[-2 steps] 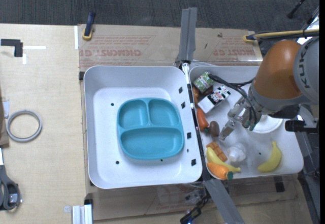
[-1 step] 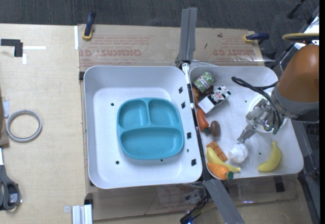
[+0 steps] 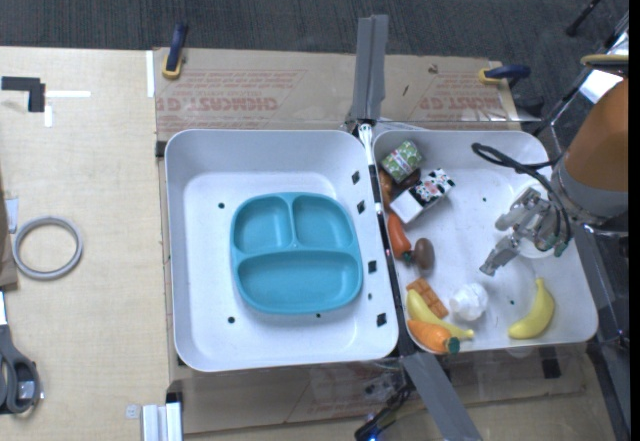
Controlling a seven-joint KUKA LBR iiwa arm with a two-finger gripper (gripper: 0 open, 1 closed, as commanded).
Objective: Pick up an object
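My gripper [image 3: 496, 247] hangs over the right part of the right bin [image 3: 480, 134], fingers pointing left, open with nothing between them. Below it lie a yellow banana [image 3: 532, 314] and a white lumpy ball [image 3: 468, 302]. Along the bin's left side, from back to front, sit a green packet [image 3: 402, 161], a black-and-white carton [image 3: 425, 191], a red-orange carrot [image 3: 399, 234], a brown oval piece [image 3: 424, 252], a small orange block [image 3: 424, 289], a yellow piece [image 3: 428, 308] and an orange carrot [image 3: 430, 337].
The left bin [image 3: 200, 169] holds a blue divided plate [image 3: 297, 252]. A black cable [image 3: 510, 159] loops over the right bin's back corner. On the bench at the left lie a grey tape roll [image 3: 45, 247] and scissors [image 3: 15, 381].
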